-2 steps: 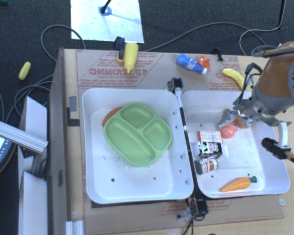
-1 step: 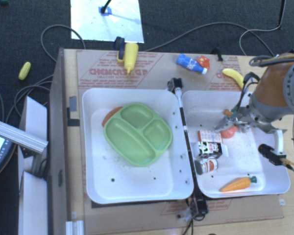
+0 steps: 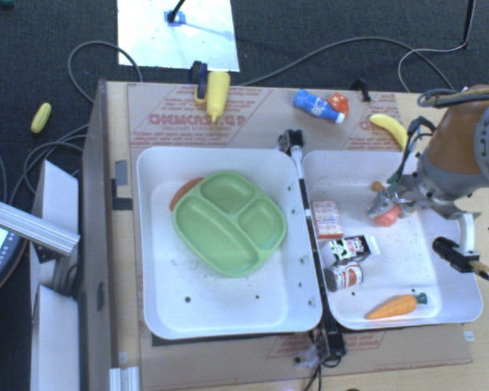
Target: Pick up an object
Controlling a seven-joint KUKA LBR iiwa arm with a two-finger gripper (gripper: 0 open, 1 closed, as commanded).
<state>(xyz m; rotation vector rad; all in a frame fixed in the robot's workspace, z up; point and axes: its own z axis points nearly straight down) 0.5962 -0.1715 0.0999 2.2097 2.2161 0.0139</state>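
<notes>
White bins: two shallow trays sit side by side on the tabletop (image 3: 253,108), the left bin (image 3: 159,300) and the right bin (image 3: 456,300) touching along a dark centre seam.
Left bin: a green divided plate (image 3: 230,222) lies tilted near its middle, with an orange-brown thing (image 3: 183,192) peeking out from under the plate's upper-left edge.
Right bin: a red object (image 3: 385,215) lies in the upper part; a small red-and-white packet (image 3: 326,218) lies near the seam; just below it is a black-and-white carton (image 3: 350,248) on its side, then a small can with a red label (image 3: 345,278); an orange carrot toy (image 3: 398,305) lies near the lower wall, well apart from the red object.
Arm: grey with an orange band (image 3: 464,141), it reaches in from the right over the right bin's upper part.
Pincer (image 3: 389,202): it is low over the red object, right at it; whether the fingers are spread or closed is too small to make out, and I cannot tell if the object is gripped.
Tabletop behind the bins: a yellow bottle (image 3: 217,92), a blue bottle (image 3: 316,105) with an orange piece beside it, and a banana (image 3: 389,128).
Floor: a small yellow object (image 3: 41,117) lies well to the left.
</notes>
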